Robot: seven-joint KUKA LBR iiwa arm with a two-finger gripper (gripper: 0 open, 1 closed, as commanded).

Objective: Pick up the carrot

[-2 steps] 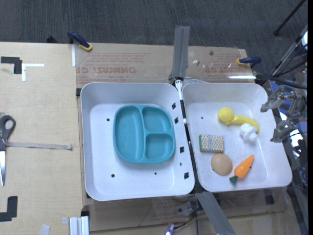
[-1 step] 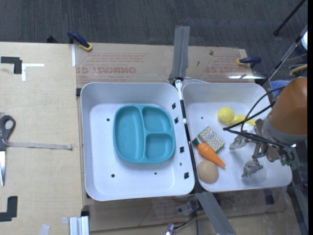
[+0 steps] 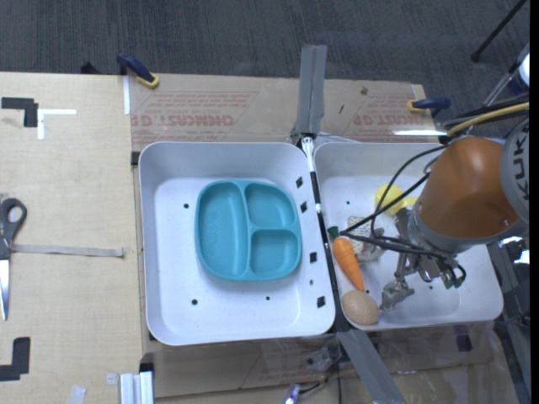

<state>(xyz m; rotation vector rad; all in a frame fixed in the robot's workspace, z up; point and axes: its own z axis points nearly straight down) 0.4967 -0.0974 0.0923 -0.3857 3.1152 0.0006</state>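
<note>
Hovering tool (image 3: 402, 291), finger state unclear, right of carrot (image 3: 347, 262); shift left, avoid egg (image 3: 360, 308), align along carrot.

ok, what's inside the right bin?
Right bin holds a carrot by its left wall, an egg at the lower left corner and a yellow item, part hidden under the arm, which covers the bin's right part.
</note>
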